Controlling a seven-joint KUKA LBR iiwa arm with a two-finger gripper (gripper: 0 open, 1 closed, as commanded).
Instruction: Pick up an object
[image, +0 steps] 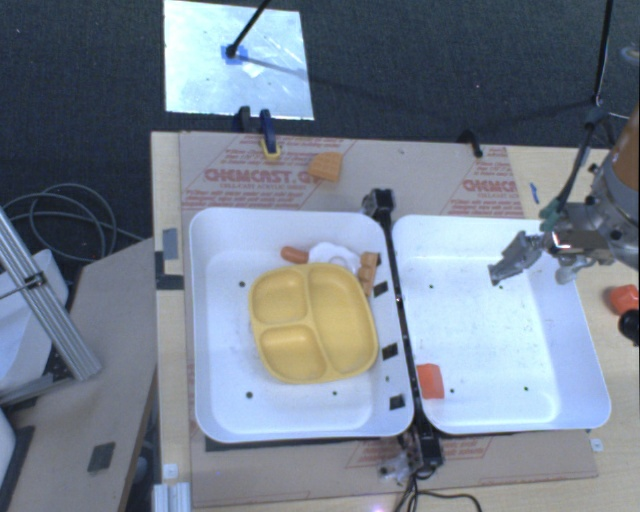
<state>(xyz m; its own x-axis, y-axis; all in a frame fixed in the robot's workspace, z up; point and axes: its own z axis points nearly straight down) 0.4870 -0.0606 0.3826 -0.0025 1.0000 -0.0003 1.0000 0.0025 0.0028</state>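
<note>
Two shallow white bins side by side on a cardboard-covered bench: left bin (215, 330) and right bin (560, 390), touching along a dark central divider.

Inside the left bin, a yellow divided tray (312, 323) with three compartments, lying a little tilted near the bin's middle. Just beyond its far edge, a small white object (333, 255), partly hidden by the tray. To the left of that, a small orange sausage-shaped piece (294, 255). To its right, against the bin's right wall, a small tan block (369, 268).

In the right bin, an orange block (429, 380) resting at the near left corner, close to the divider.

Grey arm entering from the right, gripper (512, 260) hanging over the far part of the right bin, toward its right side. Fingers (503, 270) pointing left and downward; open or closed, cannot tell, and nothing seen between them. Orange block well apart from the gripper, nearer and further left.

Outside the bins, a tan sponge-like piece (326, 166) on the cardboard, beyond the left bin.
</note>
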